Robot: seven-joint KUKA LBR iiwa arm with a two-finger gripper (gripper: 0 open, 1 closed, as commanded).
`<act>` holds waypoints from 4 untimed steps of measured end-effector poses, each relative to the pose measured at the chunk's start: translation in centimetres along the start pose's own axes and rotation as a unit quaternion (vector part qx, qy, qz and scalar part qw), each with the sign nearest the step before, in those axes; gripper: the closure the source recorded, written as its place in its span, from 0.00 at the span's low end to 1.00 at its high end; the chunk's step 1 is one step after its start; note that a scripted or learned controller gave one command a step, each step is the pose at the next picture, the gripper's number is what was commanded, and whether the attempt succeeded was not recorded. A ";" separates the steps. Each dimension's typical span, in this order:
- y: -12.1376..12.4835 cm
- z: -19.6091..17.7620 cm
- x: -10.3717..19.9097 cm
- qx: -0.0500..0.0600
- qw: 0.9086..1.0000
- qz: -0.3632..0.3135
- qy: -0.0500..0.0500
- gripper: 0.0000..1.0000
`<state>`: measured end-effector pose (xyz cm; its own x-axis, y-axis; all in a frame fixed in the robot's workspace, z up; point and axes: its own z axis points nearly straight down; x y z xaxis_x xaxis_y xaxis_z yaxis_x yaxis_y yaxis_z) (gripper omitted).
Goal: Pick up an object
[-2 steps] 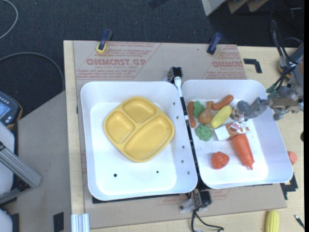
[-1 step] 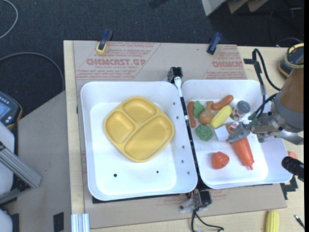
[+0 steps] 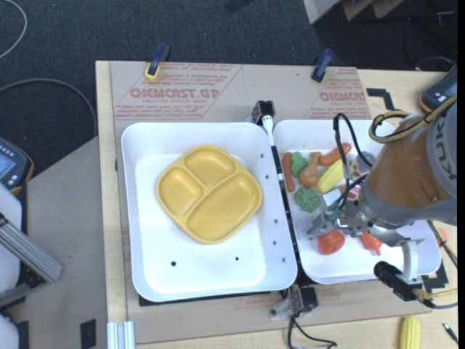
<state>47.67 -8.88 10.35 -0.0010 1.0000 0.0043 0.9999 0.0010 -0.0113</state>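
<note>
Arm: reaches in from the right, wrist bent low over the right bin.
Gripper: just above the tomato (broccoli beside it); finger state cannot be told.
Left bin: holds a yellow plate.

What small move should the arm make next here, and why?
Probably lower a little and close on the red tomato. The gripper sits low in the right bin, just above the tomato and beside the green broccoli, with nothing visibly held between its fingers.
</note>
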 end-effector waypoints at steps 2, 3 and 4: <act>4.3 -8.5 4.0 -0.009 1.000 -0.002 -0.003 1.00; -0.1 -10.5 5.5 -0.004 1.000 0.000 -0.001 1.00; 0.1 -10.4 5.4 -0.004 1.000 0.001 -0.002 0.00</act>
<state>47.89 -3.53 20.77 0.0004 1.0000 0.0013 1.0000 -0.0004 -0.0027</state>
